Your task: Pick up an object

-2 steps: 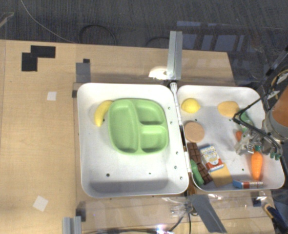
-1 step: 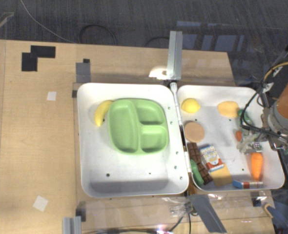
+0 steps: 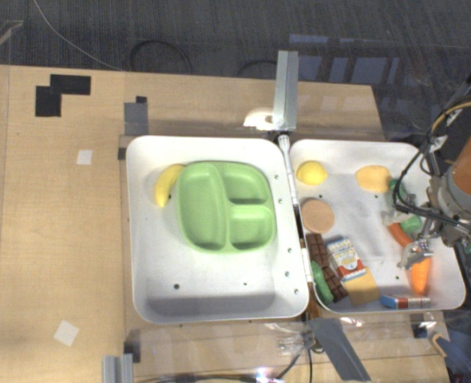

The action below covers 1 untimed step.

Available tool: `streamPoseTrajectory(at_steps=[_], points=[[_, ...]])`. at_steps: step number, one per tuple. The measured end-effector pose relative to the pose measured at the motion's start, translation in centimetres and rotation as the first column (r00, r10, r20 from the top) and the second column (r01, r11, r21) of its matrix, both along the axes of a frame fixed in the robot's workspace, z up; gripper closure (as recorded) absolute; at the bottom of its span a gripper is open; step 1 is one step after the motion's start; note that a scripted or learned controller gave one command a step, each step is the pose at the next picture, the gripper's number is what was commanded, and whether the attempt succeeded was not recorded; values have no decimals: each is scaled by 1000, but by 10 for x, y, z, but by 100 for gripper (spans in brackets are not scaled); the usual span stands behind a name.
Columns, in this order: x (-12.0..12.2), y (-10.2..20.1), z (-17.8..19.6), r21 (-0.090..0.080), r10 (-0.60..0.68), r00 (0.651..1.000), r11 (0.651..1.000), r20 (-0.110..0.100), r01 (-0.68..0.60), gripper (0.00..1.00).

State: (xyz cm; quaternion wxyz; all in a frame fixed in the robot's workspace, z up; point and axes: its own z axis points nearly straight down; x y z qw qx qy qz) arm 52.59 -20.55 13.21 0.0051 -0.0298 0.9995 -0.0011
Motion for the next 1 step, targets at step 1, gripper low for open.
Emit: streamPoseTrajectory(at_steps=[1], points=[[-15, -1, -42, -2, -53, 999, 999, 7, 53, 0]])
